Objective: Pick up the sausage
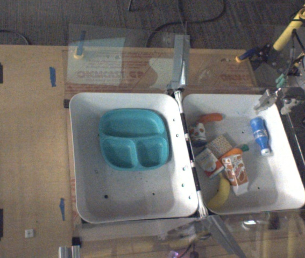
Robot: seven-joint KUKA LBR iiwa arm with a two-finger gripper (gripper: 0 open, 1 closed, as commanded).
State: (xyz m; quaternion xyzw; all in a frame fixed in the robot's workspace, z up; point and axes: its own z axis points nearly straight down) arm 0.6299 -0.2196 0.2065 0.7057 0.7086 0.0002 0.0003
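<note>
Sausage point(212, 117) lies by the right bin's point(286, 190) far edge; claw point(275, 98) hangs released over its far right corner.

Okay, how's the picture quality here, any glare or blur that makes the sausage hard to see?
In the camera view, overall focus is soft, so carton labels are unreadable; the sausage is small but distinct, orange-red against the right bin. Pale glare sits on the clear sheet behind the left bin. The gripper at the right bin's far corner is blurry.
</note>
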